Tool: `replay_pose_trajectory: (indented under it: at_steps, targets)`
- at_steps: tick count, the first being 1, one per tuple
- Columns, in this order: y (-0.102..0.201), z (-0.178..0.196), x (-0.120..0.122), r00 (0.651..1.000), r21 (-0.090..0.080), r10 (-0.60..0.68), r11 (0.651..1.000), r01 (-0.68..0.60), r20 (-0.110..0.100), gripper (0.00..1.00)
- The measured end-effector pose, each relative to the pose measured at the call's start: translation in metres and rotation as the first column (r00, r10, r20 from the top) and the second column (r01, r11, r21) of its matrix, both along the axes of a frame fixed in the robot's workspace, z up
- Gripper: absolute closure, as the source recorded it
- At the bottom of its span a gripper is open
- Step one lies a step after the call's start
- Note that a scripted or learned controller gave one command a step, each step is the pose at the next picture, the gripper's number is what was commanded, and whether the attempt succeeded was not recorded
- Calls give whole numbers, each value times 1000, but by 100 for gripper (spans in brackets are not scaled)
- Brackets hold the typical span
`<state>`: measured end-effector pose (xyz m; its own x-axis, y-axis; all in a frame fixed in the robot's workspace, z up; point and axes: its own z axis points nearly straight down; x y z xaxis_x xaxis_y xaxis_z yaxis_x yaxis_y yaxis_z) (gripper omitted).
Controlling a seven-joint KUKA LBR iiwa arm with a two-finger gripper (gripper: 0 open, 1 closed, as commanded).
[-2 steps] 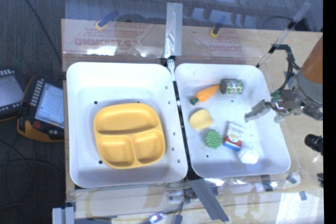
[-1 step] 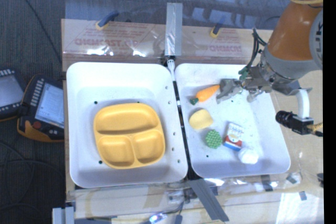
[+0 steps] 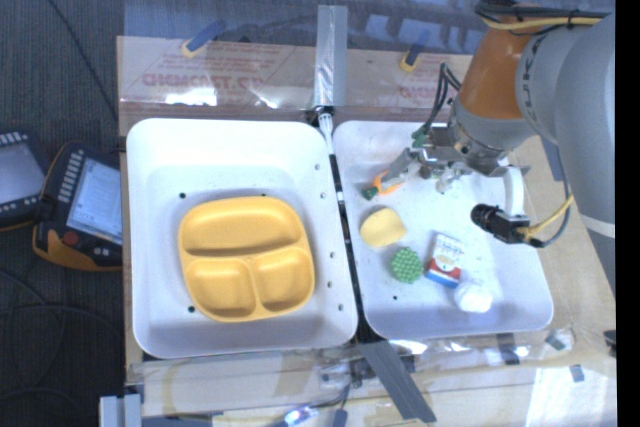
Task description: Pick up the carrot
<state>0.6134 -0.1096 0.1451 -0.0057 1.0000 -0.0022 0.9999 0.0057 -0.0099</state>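
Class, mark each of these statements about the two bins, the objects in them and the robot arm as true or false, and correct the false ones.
1. The yellow divided tray lies in the left bin. True.
2. The carrot lies in the left bin. False: it lies in the right bin, near its upper left.
3. The gripper is over the right bin. True.
4. The green ball rests on the yellow tray. False: it sits in the right bin beside the small carton.
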Motion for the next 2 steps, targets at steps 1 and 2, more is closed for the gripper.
replay_pose_trajectory:
  at_steps: [1,2]
  targets:
    - [0,-56,43,999,-5,39,999,-39,18,0]
    - [1,-49,44,999,-5,41,999,-40,15,100]
